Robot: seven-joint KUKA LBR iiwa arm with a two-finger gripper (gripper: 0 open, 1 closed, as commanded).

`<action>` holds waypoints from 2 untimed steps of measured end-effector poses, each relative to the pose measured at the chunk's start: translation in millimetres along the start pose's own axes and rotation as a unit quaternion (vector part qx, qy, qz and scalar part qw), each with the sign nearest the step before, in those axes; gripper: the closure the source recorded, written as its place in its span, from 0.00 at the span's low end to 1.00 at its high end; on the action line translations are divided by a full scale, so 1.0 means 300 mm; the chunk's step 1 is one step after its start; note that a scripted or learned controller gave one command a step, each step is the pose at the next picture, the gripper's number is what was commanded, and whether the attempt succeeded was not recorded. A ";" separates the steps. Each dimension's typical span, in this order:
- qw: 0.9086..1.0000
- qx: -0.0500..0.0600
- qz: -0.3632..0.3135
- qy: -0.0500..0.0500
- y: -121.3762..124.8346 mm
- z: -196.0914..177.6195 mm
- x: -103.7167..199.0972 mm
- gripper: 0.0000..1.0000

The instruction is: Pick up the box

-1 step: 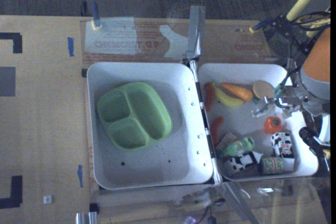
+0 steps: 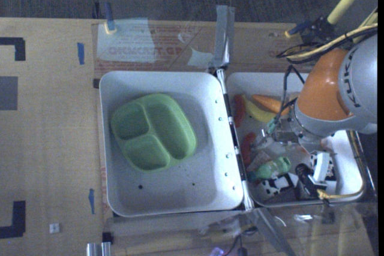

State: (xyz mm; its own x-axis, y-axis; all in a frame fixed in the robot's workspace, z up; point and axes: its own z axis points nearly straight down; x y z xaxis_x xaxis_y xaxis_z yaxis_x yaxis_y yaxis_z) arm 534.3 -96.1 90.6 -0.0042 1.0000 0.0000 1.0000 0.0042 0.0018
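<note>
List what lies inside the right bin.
The right bin holds a jumble: something red and something orange at the far end, a green item and a black-and-white item nearer. The arm covers the middle, so the rest stays hidden.

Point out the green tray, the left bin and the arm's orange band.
Green tray (image 2: 153, 131): camera view, on the ridge between its compartments.
Left bin (image 2: 174, 189): camera view, bare floor near the front wall.
Orange band (image 2: 324, 90): camera view, middle of its curved top.
</note>
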 end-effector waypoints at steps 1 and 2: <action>1.000 0.000 0.000 0.000 -0.001 0.001 -0.001 0.00; 1.000 0.000 0.001 0.000 0.001 -0.031 -0.001 1.00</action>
State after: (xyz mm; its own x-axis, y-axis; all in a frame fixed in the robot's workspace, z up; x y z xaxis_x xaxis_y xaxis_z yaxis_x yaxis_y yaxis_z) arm 534.5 -96.5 100.1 -0.0022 1.0000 -0.0002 1.0000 0.0022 0.0025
